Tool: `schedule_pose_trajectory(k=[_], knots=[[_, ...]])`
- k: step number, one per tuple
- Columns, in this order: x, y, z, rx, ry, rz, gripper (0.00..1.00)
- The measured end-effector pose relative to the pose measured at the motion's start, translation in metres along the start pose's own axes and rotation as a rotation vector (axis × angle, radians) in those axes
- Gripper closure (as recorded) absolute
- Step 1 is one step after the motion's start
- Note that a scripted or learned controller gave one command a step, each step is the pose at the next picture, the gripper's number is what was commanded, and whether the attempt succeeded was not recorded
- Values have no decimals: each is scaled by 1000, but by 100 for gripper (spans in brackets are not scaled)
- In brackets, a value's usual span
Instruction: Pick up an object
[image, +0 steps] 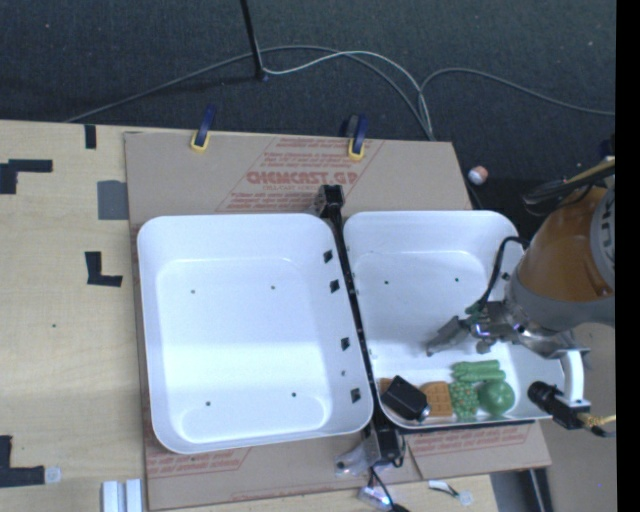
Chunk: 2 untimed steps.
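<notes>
Gripper: the grey two-finger gripper (447, 338) is seen low over the right shallow white bin (420, 235); whether it is apart or together cannot be told.
Objects: a green bumpy plastic toy (480, 388), an orange flat block (435, 397) and a black boxy item (405, 398) are ranged along that bin's near wall.
Left white bin (240, 230): set beside it on the desk.

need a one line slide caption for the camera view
Arm's hand poised in the right bin above a black block, cracker and green toys.

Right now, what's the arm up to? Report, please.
Gripper low in right bin, nothing held. Green toy, orange block, black object clustered at front wall.
</notes>
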<state>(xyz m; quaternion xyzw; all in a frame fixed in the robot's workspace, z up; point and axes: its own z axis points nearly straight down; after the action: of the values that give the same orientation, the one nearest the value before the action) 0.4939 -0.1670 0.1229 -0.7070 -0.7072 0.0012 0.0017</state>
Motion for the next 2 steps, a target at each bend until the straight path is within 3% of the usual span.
schedule_pose_trajectory(k=[1,2], knots=[[0,0,34,-4,-1,0,0],[0,1,23,-6,-2,0,100]])
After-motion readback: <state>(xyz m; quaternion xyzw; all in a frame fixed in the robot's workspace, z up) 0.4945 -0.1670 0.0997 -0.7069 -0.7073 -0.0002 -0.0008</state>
